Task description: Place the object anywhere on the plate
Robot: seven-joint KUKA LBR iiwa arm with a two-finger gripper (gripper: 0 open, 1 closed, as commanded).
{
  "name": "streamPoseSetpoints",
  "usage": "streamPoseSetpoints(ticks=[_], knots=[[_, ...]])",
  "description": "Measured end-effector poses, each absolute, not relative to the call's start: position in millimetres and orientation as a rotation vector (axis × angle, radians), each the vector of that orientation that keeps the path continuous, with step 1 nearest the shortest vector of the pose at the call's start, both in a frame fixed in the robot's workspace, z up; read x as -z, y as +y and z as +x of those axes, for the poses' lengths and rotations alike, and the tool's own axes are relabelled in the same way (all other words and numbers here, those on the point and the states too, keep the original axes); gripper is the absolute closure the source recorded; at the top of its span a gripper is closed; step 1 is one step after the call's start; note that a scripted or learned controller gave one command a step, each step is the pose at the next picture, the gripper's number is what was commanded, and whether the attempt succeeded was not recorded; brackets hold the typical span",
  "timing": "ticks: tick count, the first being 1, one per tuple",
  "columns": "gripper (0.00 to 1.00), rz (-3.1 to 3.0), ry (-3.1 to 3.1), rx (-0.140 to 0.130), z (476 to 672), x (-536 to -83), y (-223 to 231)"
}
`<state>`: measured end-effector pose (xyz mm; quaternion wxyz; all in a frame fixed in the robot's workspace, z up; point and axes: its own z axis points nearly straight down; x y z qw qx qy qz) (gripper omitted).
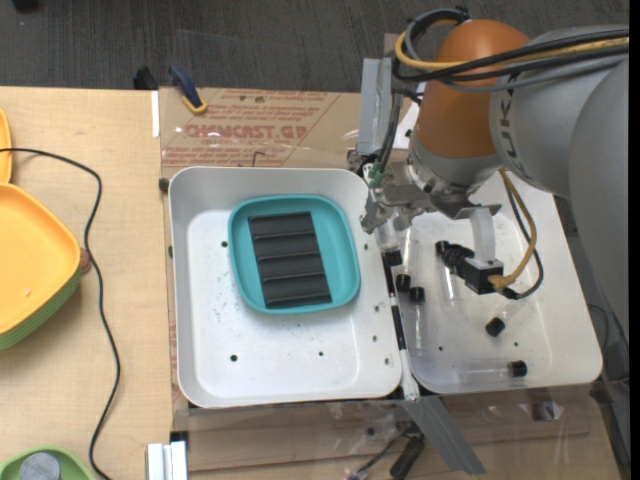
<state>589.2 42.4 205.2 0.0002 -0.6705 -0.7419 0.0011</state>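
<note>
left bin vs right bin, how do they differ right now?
The left bin holds a teal plate with a dark ridged object on it; the right bin has only small dark bits. The arm hangs over the right bin, not the left bin. Both are shallow and white.

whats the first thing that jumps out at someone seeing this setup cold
The big grey arm with its orange band dominates the upper right, reaching down over the right bin. Next comes the teal plate in the middle of the left bin, with a dark ribbed object lying on it. At the far left edge sits a yellow-orange dish on the wooden bench.
</note>
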Motion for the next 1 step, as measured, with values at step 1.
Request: streamPoseSetpoints(ticks=[1], knots=[[0.0,-2.108,-2.329,-0.003,589.3,-205.3,42.1]])
